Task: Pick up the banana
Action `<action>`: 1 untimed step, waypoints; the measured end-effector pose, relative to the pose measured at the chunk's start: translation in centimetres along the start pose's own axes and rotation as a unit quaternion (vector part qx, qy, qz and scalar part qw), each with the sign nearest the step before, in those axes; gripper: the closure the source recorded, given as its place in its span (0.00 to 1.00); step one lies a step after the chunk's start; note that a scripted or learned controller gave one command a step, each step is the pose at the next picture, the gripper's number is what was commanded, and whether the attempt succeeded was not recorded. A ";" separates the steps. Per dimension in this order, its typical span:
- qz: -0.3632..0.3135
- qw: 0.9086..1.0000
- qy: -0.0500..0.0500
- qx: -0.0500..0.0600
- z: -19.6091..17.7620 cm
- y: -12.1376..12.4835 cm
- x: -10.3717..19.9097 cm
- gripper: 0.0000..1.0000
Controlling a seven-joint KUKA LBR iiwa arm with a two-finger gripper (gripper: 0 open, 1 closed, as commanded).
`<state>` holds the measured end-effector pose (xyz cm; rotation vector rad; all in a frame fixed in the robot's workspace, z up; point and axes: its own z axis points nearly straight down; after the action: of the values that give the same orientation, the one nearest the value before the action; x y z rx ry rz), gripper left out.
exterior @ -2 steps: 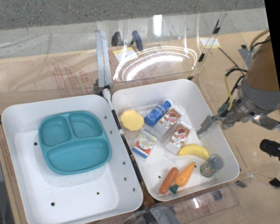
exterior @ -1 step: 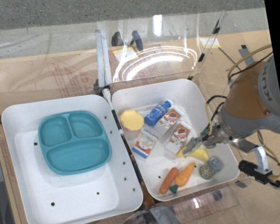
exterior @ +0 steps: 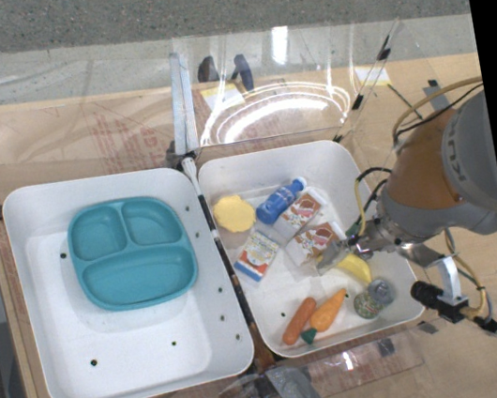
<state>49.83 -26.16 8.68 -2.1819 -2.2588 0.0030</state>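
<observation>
The banana (exterior: pixel 357 268) is a small yellow piece lying in the right bin (exterior: pixel 352 158), near its right wall. My gripper (exterior: pixel 344 250) is down inside that bin, directly over the banana's upper end and touching or nearly touching it. The gripper's body hides part of the banana. The grey arm with its orange band (exterior: pixel 425 176) comes in over the bin's right rim.
The right bin also holds a yellow round fruit (exterior: pixel 234 213), a blue bottle (exterior: pixel 281 201), snack packets (exterior: pixel 308 227), a small carton (exterior: pixel 257 255), two carrots (exterior: pixel 314 316) and a can (exterior: pixel 374 298) just below the banana. A teal divided plate (exterior: pixel 131 252) lies in the left bin (exterior: pixel 48 305).
</observation>
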 end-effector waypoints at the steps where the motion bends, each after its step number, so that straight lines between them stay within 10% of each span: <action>1: -0.001 1.000 -0.001 0.001 -1.0 -0.1 -0.2 1.00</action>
<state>49.77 -26.34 9.73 -2.1799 -2.2614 0.0060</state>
